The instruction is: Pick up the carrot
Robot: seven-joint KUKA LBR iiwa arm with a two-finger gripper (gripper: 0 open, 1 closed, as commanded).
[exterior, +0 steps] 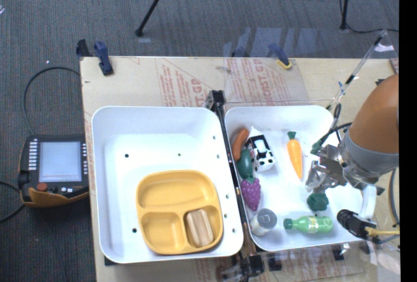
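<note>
Presumably staged for approach, gripper (320,178) hangs just right of the carrot (295,154) lying loose in the right bin (281,111); its opening can't be told.

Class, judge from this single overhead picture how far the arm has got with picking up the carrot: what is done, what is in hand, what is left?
Done: nothing yet; the carrot lies on the floor of the right bin. In hand: the end effector sits low in that bin, beside the carrot and just above a dark green toy. Left: centre over the carrot, grasp and lift.
</note>
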